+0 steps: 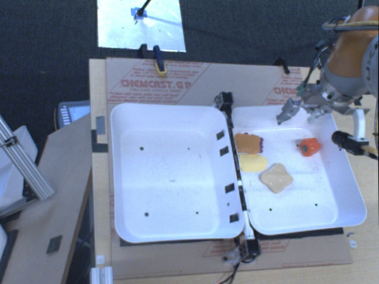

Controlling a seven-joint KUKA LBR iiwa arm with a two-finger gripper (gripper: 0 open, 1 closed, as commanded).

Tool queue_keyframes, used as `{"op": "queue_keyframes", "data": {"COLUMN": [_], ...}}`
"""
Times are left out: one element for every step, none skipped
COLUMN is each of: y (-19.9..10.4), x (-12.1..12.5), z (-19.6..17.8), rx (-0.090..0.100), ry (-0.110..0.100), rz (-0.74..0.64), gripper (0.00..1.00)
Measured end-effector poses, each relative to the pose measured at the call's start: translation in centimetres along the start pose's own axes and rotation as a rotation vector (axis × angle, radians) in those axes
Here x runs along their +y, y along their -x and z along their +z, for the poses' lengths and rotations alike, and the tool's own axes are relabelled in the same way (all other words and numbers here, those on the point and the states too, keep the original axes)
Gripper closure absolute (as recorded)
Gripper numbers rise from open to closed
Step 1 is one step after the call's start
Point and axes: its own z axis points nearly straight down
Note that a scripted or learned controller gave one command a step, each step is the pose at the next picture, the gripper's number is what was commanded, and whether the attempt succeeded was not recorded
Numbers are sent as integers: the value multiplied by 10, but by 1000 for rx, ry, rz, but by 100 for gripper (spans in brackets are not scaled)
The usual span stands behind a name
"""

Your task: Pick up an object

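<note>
surface (177,76): tan board with red print under both bins, bare strip along 12 o'clock edge; dark carpet beyond.
left bin (172,170): white, shallow, only small dark dots on its floor; all its floor is open room.
right bin (331,212): white, shares middle rim with left bin, black clips along that seam; items sit in its 9 to 12 o'clock part, 6 o'clock half open.
arm (355,46): grey with orange band, enters from 3 o'clock, over right bin's 1 o'clock corner.
tool (301,112): above bin's 12 o'clock rim, fingers spread, released, nothing between them.
tan pad (276,177): squarish, near bin centre, touching yellow piece at its 10 o'clock.
yellow piece (253,163): flat, close to middle rim, just under orange-purple item.
orange-purple item (249,142): near middle rim, 9 o'clock of tool.
red-orange object (308,147): small, alone, 6 o'clock of tool, apart from it, open floor round it.
room: metal plate (141,16) on carpet at 12 o'clock; side table at 9 o'clock.
</note>
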Motion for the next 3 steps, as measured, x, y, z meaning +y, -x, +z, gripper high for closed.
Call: {"op": "queue_keyframes", "data": {"y": [-79, -99, -98], "x": [20, -46, -43], "z": [17, -57, -64], "rx": [3, 2, 1], "ry": [1, 1, 2], "rz": [-9, -3, -5], "gripper": [0, 0, 100]}}
